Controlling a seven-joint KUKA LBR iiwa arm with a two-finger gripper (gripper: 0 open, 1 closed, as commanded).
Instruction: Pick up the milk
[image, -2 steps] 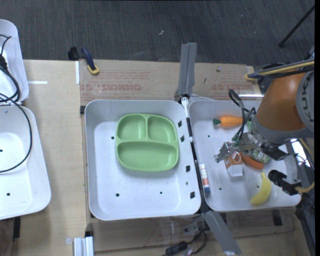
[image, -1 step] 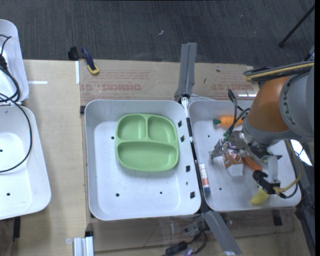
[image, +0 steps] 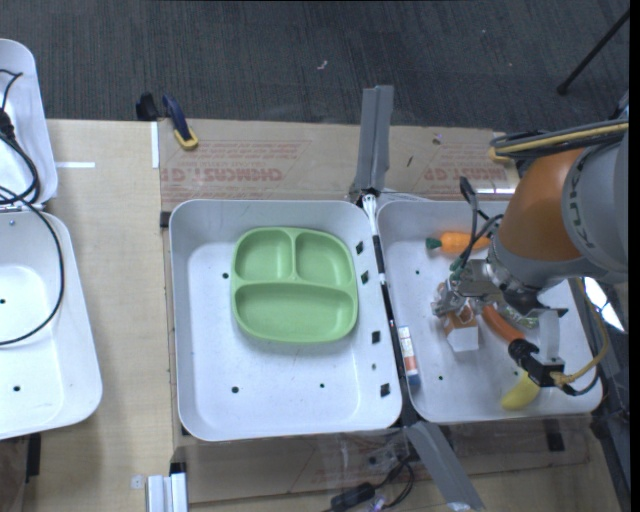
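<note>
The milk (image: 463, 337) is a small white carton lying in the right bin (image: 440, 400), near its middle. My gripper (image: 453, 300) hangs low over the bin, right above the carton's upper end and a brown patch there. The orange-banded wrist and grey arm reach in from the right and cover the bin's right part. I cannot make out whether anything is held.
A carrot (image: 458, 241) lies at the back of the right bin, another orange piece (image: 500, 322) sits beside the milk, and a banana (image: 520, 396) is at the front right. A thin tube (image: 408, 356) lies along the bin's left wall. The left bin (image: 200, 380) holds a green divided plate (image: 295, 285).
</note>
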